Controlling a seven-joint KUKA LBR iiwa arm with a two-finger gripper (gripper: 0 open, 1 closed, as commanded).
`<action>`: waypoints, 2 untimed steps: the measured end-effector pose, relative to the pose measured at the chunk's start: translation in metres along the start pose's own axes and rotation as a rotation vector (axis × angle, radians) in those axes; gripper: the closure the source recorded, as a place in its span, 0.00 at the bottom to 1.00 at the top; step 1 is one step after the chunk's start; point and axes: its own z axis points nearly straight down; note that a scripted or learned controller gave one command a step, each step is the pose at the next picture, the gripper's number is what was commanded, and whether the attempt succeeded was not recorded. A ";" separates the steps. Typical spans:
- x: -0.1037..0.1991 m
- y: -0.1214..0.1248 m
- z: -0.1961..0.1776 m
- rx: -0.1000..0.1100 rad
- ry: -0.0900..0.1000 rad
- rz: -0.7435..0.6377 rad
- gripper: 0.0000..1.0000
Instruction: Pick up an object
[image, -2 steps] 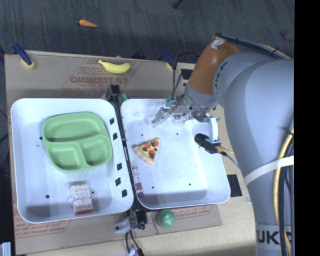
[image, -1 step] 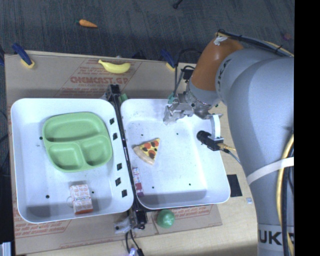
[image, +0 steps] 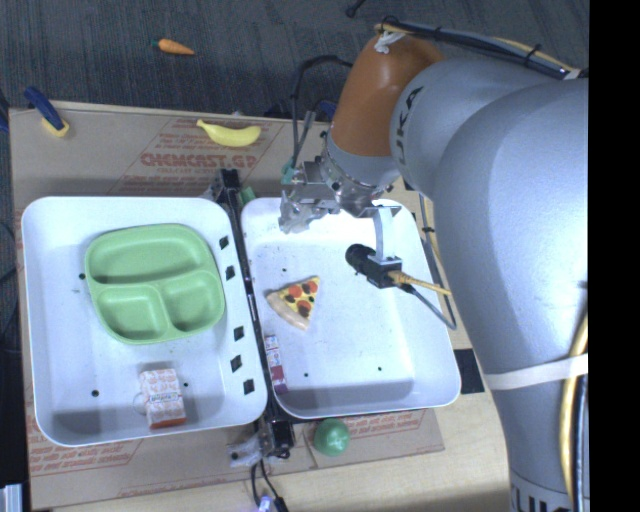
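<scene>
A toy pizza slice (image: 295, 299) lies flat in the middle of the right bin (image: 400, 380). My gripper (image: 298, 212) hangs over the back left corner of that bin, some way behind the slice and apart from it. Nothing shows between its metal parts. In the left bin (image: 45, 330) sits a green divided plate (image: 155, 282), with a small brown and white packet (image: 161, 396) in front of it near the bin's front wall.
A yellow banana (image: 230, 131) lies on the cardboard behind the bins. A green ball (image: 331, 436) rests in front of the right bin. An orange carrot (image: 176, 46) and a blue item (image: 45, 110) lie farther back left. The arm's bulk overhangs the right side.
</scene>
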 end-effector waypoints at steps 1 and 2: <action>-0.002 -0.001 0.001 0.003 -0.001 0.003 0.00; -0.002 -0.001 0.001 0.003 -0.001 0.003 0.00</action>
